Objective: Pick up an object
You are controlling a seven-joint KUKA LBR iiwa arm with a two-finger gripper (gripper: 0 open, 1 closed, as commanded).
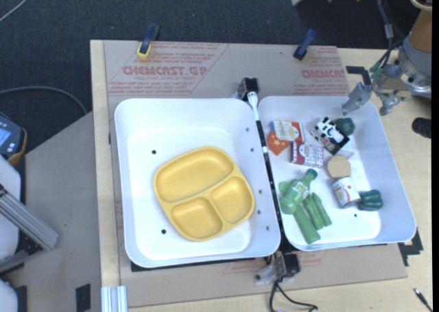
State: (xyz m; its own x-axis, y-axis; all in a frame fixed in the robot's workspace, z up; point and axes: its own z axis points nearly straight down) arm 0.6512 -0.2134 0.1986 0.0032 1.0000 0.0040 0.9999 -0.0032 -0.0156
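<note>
Over at the right bin's (pixel 394 187) far corner hangs the claw (pixel 372 100), its two grey fingers spread apart with nothing between them and touching nothing that I can make out. Just below and to its left, inside the bin, lies a small black-and-white cow toy (pixel 329 134) against a dark green lump (pixel 344 125); these are the nearest things to the claw, close but apart from it. Further left are an orange packet (pixel 282 136) and a white-and-red packet (pixel 310 153). Nearer the front sit a tan block (pixel 338 166), a little jar (pixel 345 191) lying beside another dark green piece (pixel 370 199), and a green bottle (pixel 296 193) tipped over next to some green stalks (pixel 312 216). Left bin (pixel 130 139) holds a yellow divided plate (pixel 203 192). Both bins rest on the counter (pixel 110 70).
</note>
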